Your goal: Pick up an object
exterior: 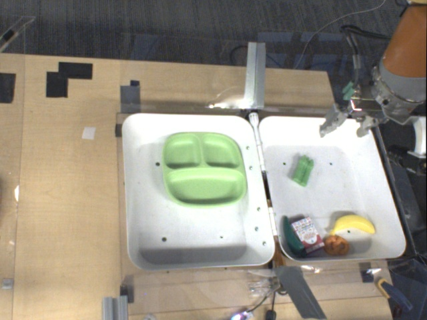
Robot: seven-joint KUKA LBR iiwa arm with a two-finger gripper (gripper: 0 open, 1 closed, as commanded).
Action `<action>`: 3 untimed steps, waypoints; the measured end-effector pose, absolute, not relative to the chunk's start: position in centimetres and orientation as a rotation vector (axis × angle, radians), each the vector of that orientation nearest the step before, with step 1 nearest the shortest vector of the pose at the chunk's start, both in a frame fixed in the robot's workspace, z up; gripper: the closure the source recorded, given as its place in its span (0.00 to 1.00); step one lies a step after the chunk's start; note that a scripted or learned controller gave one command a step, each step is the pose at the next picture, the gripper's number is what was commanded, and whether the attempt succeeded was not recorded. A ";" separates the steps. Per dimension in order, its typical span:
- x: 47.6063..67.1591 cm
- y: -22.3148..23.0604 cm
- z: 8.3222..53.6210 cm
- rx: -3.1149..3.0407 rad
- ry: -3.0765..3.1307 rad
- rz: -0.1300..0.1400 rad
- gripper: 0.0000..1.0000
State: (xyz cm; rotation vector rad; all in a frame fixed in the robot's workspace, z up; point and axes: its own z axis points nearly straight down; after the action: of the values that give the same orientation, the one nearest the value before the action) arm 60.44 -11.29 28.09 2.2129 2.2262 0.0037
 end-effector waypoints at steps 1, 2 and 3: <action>56.7 -8.9 16.2 2.098 2.335 0.003 0.00; 61.8 -11.2 9.0 2.131 2.293 0.014 0.00; 62.0 -11.0 10.3 2.124 2.294 0.022 1.00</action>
State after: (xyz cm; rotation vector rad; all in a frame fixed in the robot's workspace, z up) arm 62.00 -11.01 10.26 2.1244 2.2943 0.0217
